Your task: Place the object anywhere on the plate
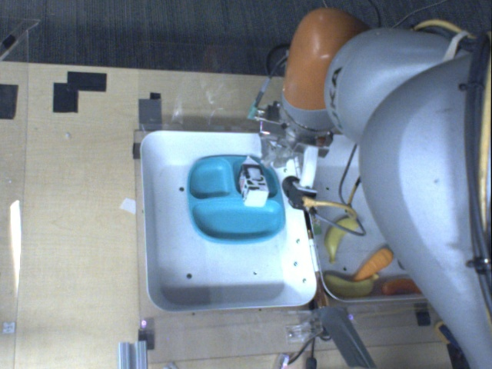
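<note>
**A:** What's the setting?

**B:** A pale wooden bench (69, 229) with black square markings near its far left corner, and dark grey carpet (154, 14) beyond it. Two shallow white bins sit side by side on it.

**A:** And what's in them?

**B:** The left bin (165, 267) holds a blue divided plate (231, 214). The right bin (346, 292) is largely covered by the grey arm (415, 129); what shows in it is a yellow banana-like piece (335, 241), an orange carrot-like piece (374, 263), a yellow-green piece (350, 286) and something red (400, 286).

**A:** Where's the object?

**B:** A small white-and-black object (254, 184) sits at the plate's right side — over the ridge between the compartments, near the rim.

**A:** Is the gripper holding it?

**B:** The gripper (265, 171) is right above it, touching or nearly so, but I can't tell whether it's gripping — the view is too cluttered there.
</note>
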### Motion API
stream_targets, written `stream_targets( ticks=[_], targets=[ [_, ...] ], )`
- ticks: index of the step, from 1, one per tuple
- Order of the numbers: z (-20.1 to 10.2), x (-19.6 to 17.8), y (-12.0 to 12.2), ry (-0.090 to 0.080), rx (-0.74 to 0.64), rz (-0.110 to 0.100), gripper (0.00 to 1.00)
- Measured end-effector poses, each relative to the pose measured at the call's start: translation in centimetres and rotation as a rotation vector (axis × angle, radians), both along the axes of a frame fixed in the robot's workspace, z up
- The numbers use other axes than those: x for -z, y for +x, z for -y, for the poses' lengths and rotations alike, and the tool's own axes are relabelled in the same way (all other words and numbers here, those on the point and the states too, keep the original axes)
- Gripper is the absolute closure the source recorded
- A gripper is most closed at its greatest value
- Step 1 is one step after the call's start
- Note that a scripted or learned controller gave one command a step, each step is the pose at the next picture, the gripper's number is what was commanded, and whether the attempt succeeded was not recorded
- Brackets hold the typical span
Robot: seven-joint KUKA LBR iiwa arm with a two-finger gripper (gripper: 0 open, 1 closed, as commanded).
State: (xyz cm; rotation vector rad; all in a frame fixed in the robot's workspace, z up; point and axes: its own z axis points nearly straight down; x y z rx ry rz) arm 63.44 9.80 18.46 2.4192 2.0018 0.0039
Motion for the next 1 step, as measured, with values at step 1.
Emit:
stream_targets(
  ticks=[1],
  targets=[
    [-0.03,0.03,-0.02,0.000,-0.001,-0.001,0.00]
  ],
)
